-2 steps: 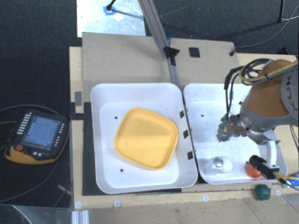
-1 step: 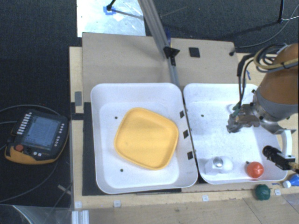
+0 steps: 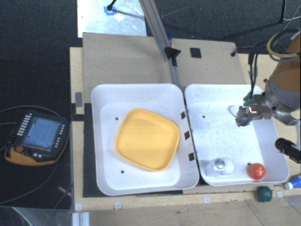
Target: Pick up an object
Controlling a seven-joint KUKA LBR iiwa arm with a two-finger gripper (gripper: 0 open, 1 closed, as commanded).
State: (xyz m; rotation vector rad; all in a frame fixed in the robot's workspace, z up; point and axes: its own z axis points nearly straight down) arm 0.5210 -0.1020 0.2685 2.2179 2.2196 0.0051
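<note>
**Ana:** Camera view, then. What sits where?

**Ben:** Two white bins side by side on the bench. The left bin [image 3: 101,140] holds a yellow plate [image 3: 147,139], square with rounded corners, lying flat near the middle. The right bin [image 3: 216,98] has a red ball [image 3: 256,171] at its near right corner and a small white and grey object [image 3: 221,166] just left of that, along the near wall.

**Ana:** And the arm?

**Ben:** It reaches in from the right, with the orange band at the upper right edge. The gripper [image 3: 245,117] is over the far right part of the right bin, well apart from the red ball and the white and grey object.

**Ana:** Is it parted, closed, clamped on something?

**Ben:** I cannot tell; it is dark and too small to read. There is a pale patch just beside it, but I cannot make out what that is.

**Ana:** Anything outside the bins?

**Ben:** A green ball [image 3: 264,193] on the bench just beyond the right bin's near corner, and a control pendant [image 3: 36,137] with a screen on the dark floor, left of the bench.
</note>
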